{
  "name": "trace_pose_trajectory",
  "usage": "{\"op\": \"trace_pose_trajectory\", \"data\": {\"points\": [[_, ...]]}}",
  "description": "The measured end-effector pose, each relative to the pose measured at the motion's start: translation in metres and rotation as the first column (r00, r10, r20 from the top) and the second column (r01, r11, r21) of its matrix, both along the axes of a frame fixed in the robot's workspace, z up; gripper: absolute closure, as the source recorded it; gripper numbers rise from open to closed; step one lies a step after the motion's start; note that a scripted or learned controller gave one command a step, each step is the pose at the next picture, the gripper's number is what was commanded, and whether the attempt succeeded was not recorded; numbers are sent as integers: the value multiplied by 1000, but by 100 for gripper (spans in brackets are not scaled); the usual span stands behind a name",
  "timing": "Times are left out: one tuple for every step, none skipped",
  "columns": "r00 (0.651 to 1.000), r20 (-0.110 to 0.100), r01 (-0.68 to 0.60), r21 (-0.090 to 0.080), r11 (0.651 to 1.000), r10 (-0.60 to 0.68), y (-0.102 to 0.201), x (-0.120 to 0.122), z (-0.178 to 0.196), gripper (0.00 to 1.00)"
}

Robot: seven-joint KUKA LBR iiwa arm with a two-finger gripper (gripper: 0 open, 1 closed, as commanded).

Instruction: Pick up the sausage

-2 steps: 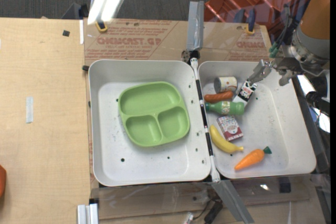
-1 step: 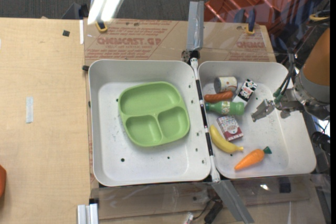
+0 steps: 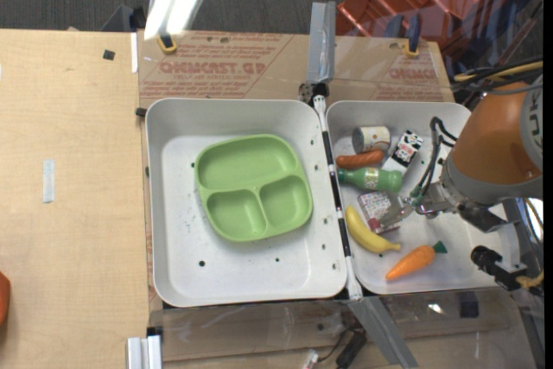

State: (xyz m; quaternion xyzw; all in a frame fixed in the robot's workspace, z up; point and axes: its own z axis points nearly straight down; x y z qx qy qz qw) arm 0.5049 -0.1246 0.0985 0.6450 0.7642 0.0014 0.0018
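Observation:
The sausage (image 3: 359,159) is a short orange-red link lying across the upper left of the right bin (image 3: 458,276), just above a green bottle (image 3: 371,179). My gripper (image 3: 396,214) reaches in from the right and sits low over a pinkish packet (image 3: 373,204) in the middle of that bin. It is below and to the right of the sausage, with the green bottle between them. Nothing shows that the sausage is held.
A banana (image 3: 370,234) and a carrot (image 3: 413,262) lie near the right bin's front. A small white cup (image 3: 371,136) and a black-and-white item (image 3: 405,148) sit at its back. The left bin (image 3: 173,264) holds a green divided plate (image 3: 254,186).

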Motion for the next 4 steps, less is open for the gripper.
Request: {"op": "trace_pose_trajectory", "data": {"points": [[995,7,-98,-2,995,98,6,64,-1,0],[989,6,-147,-3,989,147,13,115,-1,0],[988,-54,-143,9,990,143,15,136,-4,0],[981,-48,-187,7,982,187,13,133,-4,0]]}}
